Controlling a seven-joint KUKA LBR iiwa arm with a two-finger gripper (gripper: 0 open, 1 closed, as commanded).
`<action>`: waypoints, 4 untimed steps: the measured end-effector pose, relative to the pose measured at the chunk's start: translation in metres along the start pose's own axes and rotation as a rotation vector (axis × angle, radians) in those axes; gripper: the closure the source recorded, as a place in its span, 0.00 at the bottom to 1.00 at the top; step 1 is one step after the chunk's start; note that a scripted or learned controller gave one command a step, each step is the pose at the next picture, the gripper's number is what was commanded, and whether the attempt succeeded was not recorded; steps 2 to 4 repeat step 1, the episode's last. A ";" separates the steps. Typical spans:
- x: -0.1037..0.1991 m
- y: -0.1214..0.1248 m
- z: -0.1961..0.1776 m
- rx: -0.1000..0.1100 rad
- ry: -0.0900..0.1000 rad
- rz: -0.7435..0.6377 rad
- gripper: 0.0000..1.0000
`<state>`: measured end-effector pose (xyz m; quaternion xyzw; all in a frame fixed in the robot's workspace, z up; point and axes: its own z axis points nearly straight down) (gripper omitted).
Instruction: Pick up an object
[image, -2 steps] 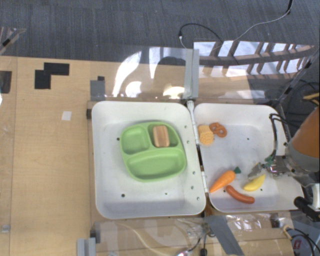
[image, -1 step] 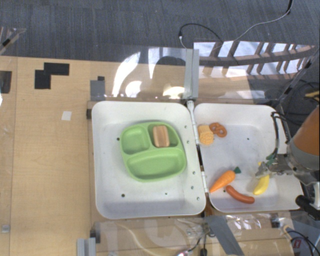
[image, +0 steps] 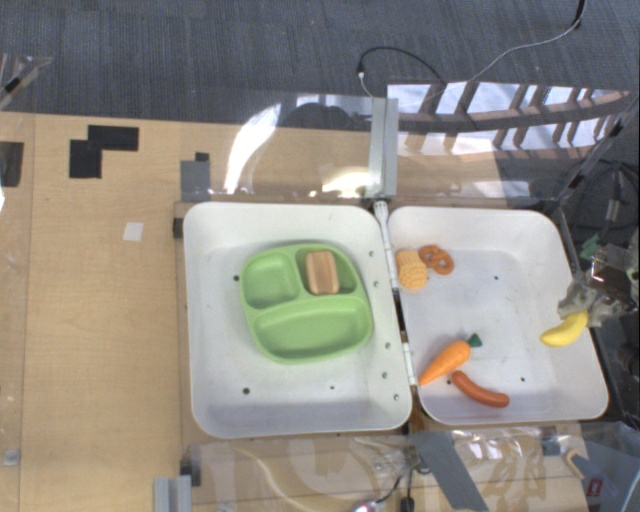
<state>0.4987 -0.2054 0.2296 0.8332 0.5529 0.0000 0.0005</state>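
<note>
The right bin (image: 500, 240) holds several toy foods. A yellow banana (image: 565, 330) is at its right rim. My gripper (image: 583, 298) sits directly above the banana and touches or nearly touches its upper end. The view is too small to tell whether the banana is gripped. An orange carrot (image: 445, 361) with a green top and a red sausage (image: 480, 390) lie near the bin's front. A brown pretzel (image: 437, 259) and a tan waffle piece (image: 411, 270) rest at its back left.
The left bin (image: 215, 330) carries a green divided plate (image: 300, 335) with a brown bread slice (image: 321, 272) in its back right compartment. A ridge (image: 395, 300) separates the two bins. Cables and arm hardware crowd the right edge (image: 610, 200).
</note>
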 end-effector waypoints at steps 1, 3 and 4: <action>0.092 0.004 0.015 0.004 0.000 -0.042 1.00; 0.092 0.004 0.015 0.004 0.000 -0.042 1.00; 0.092 0.004 0.015 0.004 0.000 -0.042 1.00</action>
